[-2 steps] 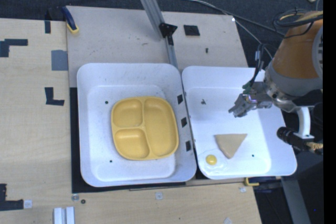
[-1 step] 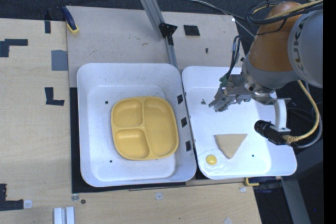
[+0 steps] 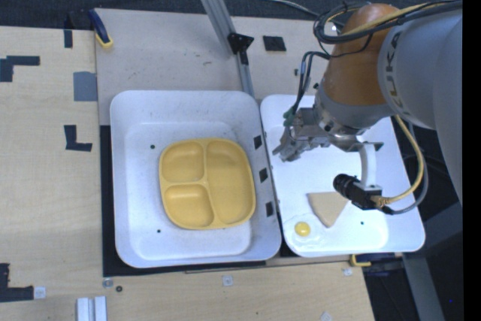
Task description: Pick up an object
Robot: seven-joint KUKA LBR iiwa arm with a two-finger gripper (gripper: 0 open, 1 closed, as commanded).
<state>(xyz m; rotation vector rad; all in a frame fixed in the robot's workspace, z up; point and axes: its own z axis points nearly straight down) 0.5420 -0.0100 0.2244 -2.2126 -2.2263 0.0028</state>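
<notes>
Two white bins sit side by side on the wooden bench; in the right bin (image 3: 398, 233), a tan wedge (image 3: 326, 207) lies near the front edge, a small yellow piece (image 3: 302, 229) just beside it at the front-left corner. The gripper (image 3: 289, 148) hovers near the bin's left edge, jaw state unclear. Centre over the wedge, then descend straight
</notes>
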